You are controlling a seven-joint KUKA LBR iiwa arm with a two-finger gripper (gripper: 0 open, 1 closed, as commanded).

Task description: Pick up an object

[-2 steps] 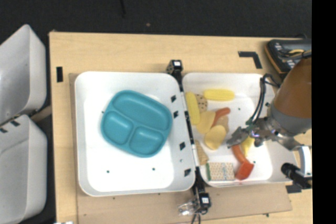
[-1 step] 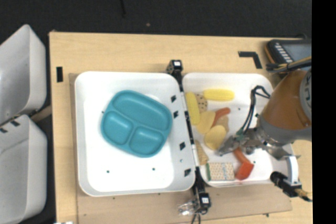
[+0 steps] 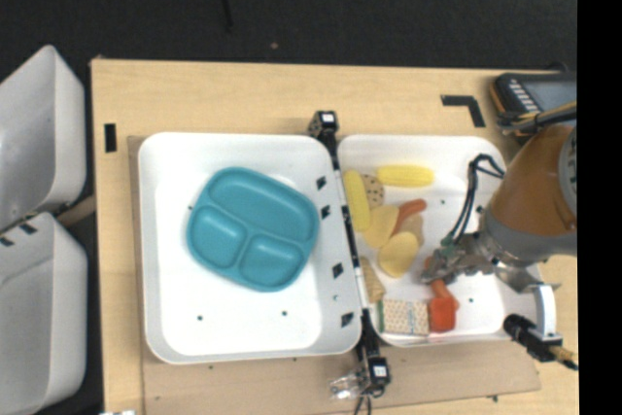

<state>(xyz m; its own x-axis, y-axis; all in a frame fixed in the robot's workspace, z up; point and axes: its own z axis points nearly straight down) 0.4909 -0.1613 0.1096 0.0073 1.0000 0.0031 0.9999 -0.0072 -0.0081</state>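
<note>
My gripper (image 3: 442,269) is down in the right bin (image 3: 457,151), low in its right half, arm (image 3: 535,199) coming in from the right. Fingers are lost in dark clutter, so I can't tell if they're spread or pinched.

An orange-red block (image 3: 443,310) sits just below the fingertips, possibly touching, but I can't see it between them. Patterned packet (image 3: 404,317) is just left of the block, by the bin's front wall. Pale yellow round piece (image 3: 397,255) lies left of the gripper, near. A red strip (image 3: 411,209) is above it. One corn cob (image 3: 405,175) lies near the back wall, a second cob (image 3: 357,199) along the left wall.

Left bin (image 3: 165,306): teal tray (image 3: 254,227) with three compartments, about centred, well apart from me.
</note>
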